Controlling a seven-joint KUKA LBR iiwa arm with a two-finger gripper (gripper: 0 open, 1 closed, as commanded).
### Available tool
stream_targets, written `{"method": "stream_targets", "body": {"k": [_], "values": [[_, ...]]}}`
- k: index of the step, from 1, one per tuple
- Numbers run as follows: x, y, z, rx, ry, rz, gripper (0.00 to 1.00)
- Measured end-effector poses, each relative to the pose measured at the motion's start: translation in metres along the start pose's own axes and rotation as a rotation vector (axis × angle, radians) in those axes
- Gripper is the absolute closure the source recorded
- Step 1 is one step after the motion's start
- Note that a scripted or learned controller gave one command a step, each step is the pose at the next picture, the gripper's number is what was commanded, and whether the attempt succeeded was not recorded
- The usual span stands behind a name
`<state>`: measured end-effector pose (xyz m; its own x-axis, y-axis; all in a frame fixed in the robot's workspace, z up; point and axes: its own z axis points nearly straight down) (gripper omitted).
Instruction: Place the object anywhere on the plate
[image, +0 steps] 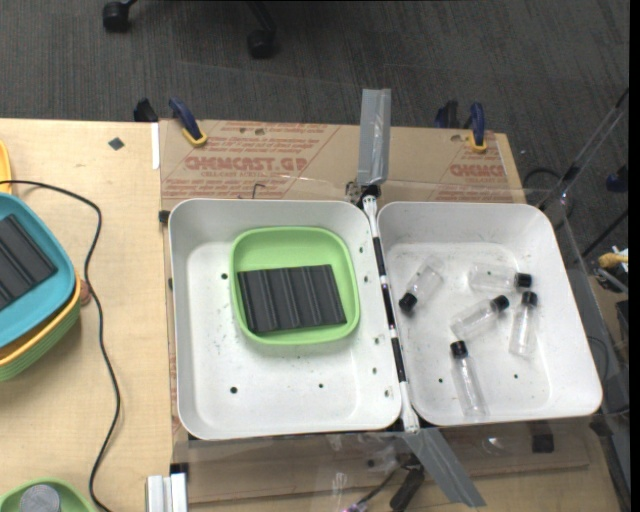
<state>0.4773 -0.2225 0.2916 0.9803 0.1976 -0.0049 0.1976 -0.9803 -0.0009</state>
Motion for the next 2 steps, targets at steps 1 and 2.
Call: {"method": "stream_targets", "body": {"k": [1, 2], "values": [[0.0, -0.001, 0.023, 0.002, -0.001, 0.001, 0.0], [0.0, -0.001, 0.045, 0.002, -0.001, 0.001, 0.0]]}}
